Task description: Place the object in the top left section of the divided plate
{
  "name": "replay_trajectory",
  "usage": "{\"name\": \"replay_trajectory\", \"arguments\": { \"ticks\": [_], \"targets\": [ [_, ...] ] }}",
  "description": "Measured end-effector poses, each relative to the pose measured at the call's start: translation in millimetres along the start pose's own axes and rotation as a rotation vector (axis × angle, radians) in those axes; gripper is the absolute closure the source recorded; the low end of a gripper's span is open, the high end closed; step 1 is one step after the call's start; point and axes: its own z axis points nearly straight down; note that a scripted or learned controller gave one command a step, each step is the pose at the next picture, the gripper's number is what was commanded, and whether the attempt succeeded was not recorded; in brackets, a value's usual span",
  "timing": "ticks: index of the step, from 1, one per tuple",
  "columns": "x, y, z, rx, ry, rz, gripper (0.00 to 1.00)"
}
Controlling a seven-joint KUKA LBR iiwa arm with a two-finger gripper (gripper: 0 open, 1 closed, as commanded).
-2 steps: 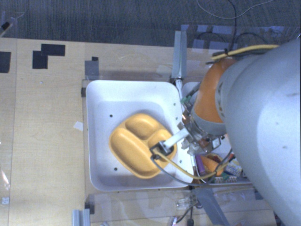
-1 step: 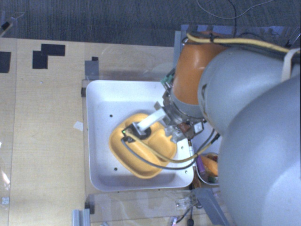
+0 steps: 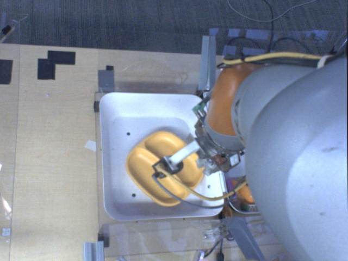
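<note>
Dark ribbed carpet [image 3: 109,10] lies beyond a pale wooden bench [image 3: 54,145]. Grey arm [image 3: 293,156] with its orange band enters from the view's right and covers most of that side. White bin [image 3: 119,129] sits to the left of the jaws and holds a yellow divided plate [image 3: 142,165], which lies flat on the bin floor. The plate's near edge is just beside the gripper [image 3: 212,159], possibly partly beneath it. Jaw state: cannot be told, as the wrist hides them from above. Nothing is seen held. A small orange item [image 3: 246,193] lies to the right of and below the jaws, largely hidden under the arm. It is judged the likely object of the task, though too little of it shows to name it. Key relation: object and plate lie on opposite sides of the jaws. The plate's upper lobe, judged the target section, lies up and to the left of the jaws. The long axis of the orange item cannot be determined.
</note>
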Motion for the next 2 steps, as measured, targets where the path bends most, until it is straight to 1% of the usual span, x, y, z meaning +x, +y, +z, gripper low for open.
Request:
{"name": "replay_trajectory", "arguments": {
  "ticks": [1, 2],
  "targets": [
    [5.9, 7.2, -18.4, -0.001, 0.002, -0.220, 1.00],
    [-10.8, 20.8, -2.4, 0.000, 0.002, 0.108, 1.00]
  ]
}}
